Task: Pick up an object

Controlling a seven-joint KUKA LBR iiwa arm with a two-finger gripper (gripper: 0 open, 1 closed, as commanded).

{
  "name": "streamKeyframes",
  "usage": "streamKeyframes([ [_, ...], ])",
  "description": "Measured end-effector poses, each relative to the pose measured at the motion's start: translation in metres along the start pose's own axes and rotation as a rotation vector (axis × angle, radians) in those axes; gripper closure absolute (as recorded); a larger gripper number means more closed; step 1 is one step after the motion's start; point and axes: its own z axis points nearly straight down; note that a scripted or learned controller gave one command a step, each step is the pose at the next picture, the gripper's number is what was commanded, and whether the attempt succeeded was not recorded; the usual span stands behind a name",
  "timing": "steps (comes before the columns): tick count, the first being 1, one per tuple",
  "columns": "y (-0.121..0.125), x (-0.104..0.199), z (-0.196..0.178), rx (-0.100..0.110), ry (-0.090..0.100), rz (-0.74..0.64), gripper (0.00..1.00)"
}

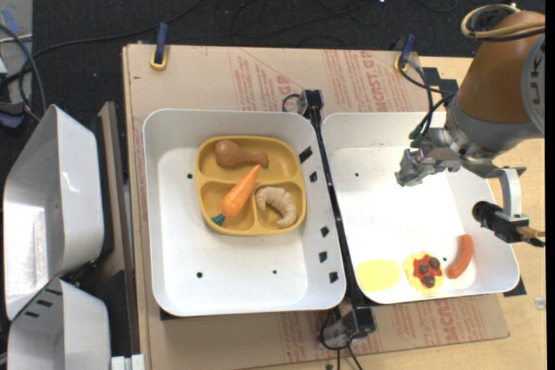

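Sausage (460, 256): lay well below the hand, near the right bin's (373, 134) lower edge.
Hand (409, 172): hung over the right bin, holding nothing; fingers' spread could not be told.
Tray (210, 205): far left, in the left bin.

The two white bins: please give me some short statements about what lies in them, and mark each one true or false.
1. The yellow divided plate lies in the left bin. True.
2. The carrot lies in the right bin. False: it lies on the plate, in the left bin.
3. A sausage lies near the front right corner of the right bin. True.
4. The pincer grips the drumstick. False: the drumstick lies on the plate, and the pincer hangs over the right bin.
5. The flat yellow piece lies on the plate beside the shrimp. False: it lies on the floor of the right bin.
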Motion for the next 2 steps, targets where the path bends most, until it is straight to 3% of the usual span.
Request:
streamKeyframes([
  [2, 0.03, 0.111, -0.002, 0.0, 0.0, -0.001, 1.0],
])
